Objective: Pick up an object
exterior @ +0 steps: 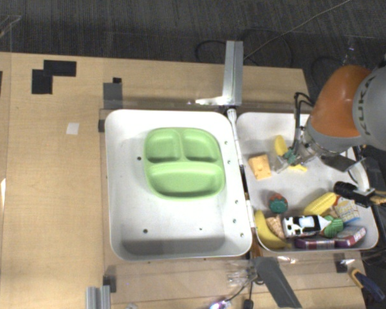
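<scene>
The pick is under way but, by the look of it, not done: nothing is lifted clear of the right bin point(244, 131). The pincer point(289, 159) is down inside that bin, near its upper middle, right at a small yellow piece point(281, 145) that lies beside it, with another bit of yellow point(300, 168) just under the tip. Whether the pincer is apart, together or clamped on that yellow piece cannot be told from this slanted view, because the tip is small and blurred against the white floor. So the grasp itself and the lift are probably what is left.

Other candidates lie untouched: a yellow cheese-like block point(260, 167) just left of the pincer, a round brown and green toy point(278, 203) below it, and a crowded heap along the bin's lower edge with a banana point(268, 229), a black-and-white bottle point(305, 224) and a yellow corn-like piece point(320, 204).

The arm point(367, 108) reaches in from the right, its orange band point(334, 105) hanging over the bin's upper right corner, with the wrist angled down and leftward to the bin floor. The left bin point(122, 192) holds a green divided plate point(182, 161), well apart from the arm, on the wooden desk point(45, 192).
</scene>
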Controlling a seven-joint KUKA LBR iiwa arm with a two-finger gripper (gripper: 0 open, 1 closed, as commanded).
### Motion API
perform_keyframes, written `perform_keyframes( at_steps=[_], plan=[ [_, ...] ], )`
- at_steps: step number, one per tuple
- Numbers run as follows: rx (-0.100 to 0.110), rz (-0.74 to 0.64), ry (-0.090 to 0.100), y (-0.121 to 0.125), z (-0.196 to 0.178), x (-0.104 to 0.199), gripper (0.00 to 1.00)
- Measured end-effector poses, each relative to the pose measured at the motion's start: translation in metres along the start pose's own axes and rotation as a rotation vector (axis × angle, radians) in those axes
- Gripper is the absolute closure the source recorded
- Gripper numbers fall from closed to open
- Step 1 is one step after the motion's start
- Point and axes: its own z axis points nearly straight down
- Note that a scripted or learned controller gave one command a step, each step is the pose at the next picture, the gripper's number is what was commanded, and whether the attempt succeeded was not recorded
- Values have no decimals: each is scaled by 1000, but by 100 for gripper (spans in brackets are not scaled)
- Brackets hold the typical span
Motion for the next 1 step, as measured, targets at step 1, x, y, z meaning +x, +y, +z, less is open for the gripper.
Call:
perform_keyframes(
  at_steps=[1],
  plan=[
    [6,251,2,60,-6,-24,100]
  ],
)
